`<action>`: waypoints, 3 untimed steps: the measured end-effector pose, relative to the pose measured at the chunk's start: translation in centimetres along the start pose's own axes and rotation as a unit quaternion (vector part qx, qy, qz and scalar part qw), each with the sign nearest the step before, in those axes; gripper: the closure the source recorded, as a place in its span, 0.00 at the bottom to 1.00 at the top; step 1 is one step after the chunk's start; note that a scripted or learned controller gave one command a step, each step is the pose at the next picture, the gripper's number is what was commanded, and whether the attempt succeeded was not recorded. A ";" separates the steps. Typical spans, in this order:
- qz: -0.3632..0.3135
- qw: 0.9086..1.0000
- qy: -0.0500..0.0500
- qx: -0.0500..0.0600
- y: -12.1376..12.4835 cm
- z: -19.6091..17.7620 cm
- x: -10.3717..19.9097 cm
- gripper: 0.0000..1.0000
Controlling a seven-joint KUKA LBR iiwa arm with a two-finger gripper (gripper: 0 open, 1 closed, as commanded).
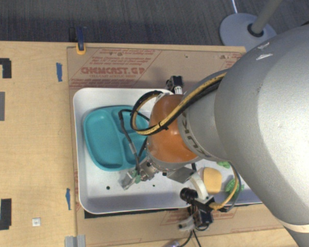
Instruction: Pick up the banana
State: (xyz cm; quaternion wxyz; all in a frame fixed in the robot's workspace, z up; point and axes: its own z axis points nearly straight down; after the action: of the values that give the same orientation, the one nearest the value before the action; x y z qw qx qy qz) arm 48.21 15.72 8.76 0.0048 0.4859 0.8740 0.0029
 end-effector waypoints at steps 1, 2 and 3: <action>0.126 0.992 -0.003 0.016 3.8 0.2 2.9 0.00; 0.381 0.924 0.001 0.006 4.1 -9.0 3.3 0.00; 0.278 0.961 0.002 0.005 3.4 0.0 5.8 0.00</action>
State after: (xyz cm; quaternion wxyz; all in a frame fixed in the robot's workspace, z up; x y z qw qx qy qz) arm 48.01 22.44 8.73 -0.0001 0.7099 0.7043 0.0007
